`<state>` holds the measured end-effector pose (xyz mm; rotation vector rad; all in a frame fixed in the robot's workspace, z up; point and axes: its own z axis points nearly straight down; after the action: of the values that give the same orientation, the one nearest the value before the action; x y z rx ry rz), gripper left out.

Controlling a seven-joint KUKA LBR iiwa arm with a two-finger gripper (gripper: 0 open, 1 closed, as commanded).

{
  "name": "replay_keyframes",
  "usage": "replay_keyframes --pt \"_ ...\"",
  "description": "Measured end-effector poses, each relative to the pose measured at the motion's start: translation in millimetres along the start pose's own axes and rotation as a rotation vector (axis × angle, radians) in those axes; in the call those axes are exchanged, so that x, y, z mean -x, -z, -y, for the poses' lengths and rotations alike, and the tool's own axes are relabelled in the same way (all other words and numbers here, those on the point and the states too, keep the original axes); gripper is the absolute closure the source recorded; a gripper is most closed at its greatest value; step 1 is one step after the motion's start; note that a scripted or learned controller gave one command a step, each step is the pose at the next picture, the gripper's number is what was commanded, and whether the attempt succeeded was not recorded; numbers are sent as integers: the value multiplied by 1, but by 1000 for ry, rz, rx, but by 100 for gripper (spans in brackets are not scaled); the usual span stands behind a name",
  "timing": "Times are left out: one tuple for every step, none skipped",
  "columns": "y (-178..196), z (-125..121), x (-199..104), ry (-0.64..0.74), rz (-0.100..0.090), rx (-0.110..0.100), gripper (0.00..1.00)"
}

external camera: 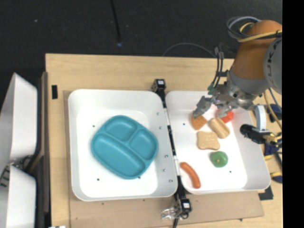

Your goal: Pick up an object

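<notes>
We find the gripper (212, 107) low over the back part of the right bin (237, 177), arm entering from the right w/ its orange band (251, 51) above the wrist. Fingers spread apart: one dark finger (201, 107) angles down-left, tip just above the brown nugget-like piece (199, 122); the other sits near a small red item (228, 116). Nothing is visibly between them, so we log no hold.

Contents, right bin: tan roll (220, 128) just beside the brown piece; a bread slice (208, 140) touching or nearly touching the roll's front; green apple (219, 159) near the slice, apart from it; red sausage (190, 174) toward the front-left corner, close to the divider rim. Items cluster tight at bin centre-back; open floor remains along the right wall and front-right corner.

Left bin (80, 175): teal divided plate (124, 147) roughly centred, w/ bare white margin on all sides, widest at back.
</notes>
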<state>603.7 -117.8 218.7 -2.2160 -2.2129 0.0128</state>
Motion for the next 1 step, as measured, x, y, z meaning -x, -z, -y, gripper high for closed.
replay_keyframes --pt "8 -3 0 3 2 14 0"
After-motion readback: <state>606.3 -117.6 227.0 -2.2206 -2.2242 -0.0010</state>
